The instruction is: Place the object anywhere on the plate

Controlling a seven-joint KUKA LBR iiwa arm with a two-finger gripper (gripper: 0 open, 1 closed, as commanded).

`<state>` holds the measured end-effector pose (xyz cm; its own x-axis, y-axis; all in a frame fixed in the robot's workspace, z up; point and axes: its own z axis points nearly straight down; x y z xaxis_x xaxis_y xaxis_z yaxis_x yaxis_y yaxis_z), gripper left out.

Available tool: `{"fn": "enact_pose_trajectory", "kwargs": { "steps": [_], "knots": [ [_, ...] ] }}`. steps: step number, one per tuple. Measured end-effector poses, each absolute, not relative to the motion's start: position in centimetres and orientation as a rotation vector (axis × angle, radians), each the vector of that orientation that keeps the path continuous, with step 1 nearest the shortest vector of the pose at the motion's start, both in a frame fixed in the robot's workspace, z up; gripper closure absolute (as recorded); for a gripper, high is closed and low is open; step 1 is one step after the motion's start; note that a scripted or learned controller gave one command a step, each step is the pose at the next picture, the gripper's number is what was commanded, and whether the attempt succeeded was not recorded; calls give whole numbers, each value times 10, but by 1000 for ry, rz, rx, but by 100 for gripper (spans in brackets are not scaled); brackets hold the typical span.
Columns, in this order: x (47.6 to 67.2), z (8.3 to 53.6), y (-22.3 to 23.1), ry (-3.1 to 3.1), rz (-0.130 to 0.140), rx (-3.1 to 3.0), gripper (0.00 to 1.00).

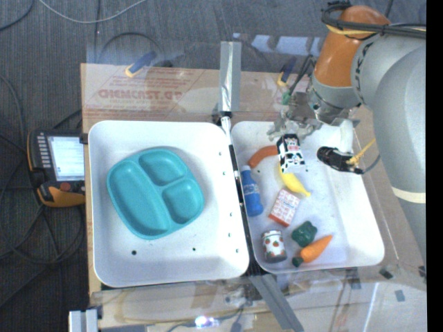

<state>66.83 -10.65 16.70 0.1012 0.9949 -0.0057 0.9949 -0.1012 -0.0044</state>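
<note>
The teal three-compartment plate [156,192] lies in the left white bin [111,261]. Nothing rests on it. My gripper [296,124] hangs over the back of the right bin [360,247], far to the right of the plate. Directly below it in the view stands a small black-and-white cow-pattern carton [291,155] with a red top. The wrist hides where the gripper meets the carton, so I cannot tell whether the carton is held.
The right bin also holds an orange-red piece [259,155], a blue bottle [250,191], a yellow banana [295,183], a red-and-white box [284,207], a small can [274,245], a dark green item [303,233] and a carrot [315,248]. The raised rims between the bins [239,185] separate them.
</note>
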Motion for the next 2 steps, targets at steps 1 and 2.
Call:
{"fn": "enact_pose_trajectory", "kwargs": {
  "steps": [1, 2],
  "knots": [
    [636, 321, -72, 2113, -7, 2327, 100],
    [587, 229, -56, 2486, -4, 1929, 100]
  ]
}}
